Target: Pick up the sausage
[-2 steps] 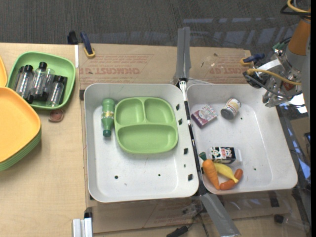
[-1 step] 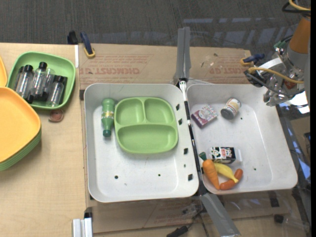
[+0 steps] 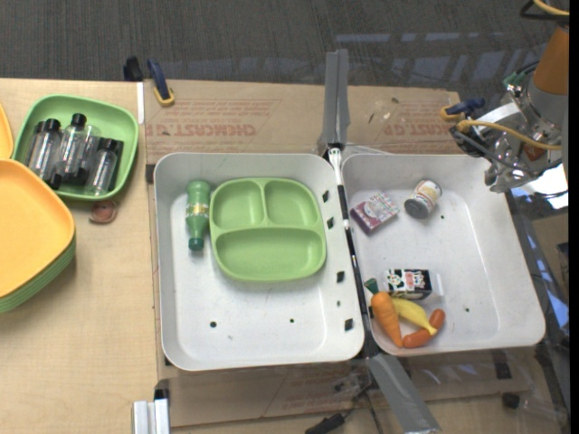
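1. The wooden tabletop (image 3: 81,351) carries two white bins; cardboard (image 3: 271,120) lies beneath them; dark carpet (image 3: 226,16) beyond.
2. The sausage (image 3: 425,331) lies in the right bin (image 3: 488,269), near corner, touching a banana (image 3: 409,312) and carrot (image 3: 386,319).
3. The end effector (image 3: 507,165) hovers over the bin's far right edge; whether it is spread, I cannot tell.

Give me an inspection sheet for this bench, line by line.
Surface: two white bins, left and right.
Job's things: sausage in right bin's near-left corner, touching banana and carrot.
Clutter: green plate, bottle, milk carton, pink box, can.
Gripper: over right bin's far-right rim, away from sausage.
Cables: yellow hose by wrist.
Surroundings: vial tray, orange plates.
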Motion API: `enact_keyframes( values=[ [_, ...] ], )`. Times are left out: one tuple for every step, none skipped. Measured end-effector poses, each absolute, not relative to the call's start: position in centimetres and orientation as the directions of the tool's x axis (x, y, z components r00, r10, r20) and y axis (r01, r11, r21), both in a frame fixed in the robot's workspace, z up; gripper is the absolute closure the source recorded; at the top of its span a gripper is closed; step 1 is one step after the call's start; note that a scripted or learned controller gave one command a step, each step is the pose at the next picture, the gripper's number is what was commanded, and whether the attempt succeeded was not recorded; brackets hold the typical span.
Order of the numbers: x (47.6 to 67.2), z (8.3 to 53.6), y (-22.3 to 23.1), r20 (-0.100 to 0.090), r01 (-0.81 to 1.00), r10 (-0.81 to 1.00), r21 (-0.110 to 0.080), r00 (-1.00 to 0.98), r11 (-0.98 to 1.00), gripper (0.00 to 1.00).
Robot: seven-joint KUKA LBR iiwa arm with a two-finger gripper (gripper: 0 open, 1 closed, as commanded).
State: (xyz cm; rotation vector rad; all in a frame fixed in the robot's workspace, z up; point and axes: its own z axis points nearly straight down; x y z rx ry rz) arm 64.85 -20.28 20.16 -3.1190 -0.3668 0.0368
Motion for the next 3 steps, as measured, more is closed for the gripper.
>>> enact_keyframes(
  values=[
    [64.8,20.9,-20.2,-0.027,0.237,0.237,-0.004,0.971,-0.972,1.00],
    [64.8,21.7,-20.2,-0.030,0.241,0.241,-0.005,0.970,-0.970,1.00],
    [64.8,22.5,-20.2,-0.033,0.245,0.246,-0.005,0.969,-0.969,1.00]
  ],
)
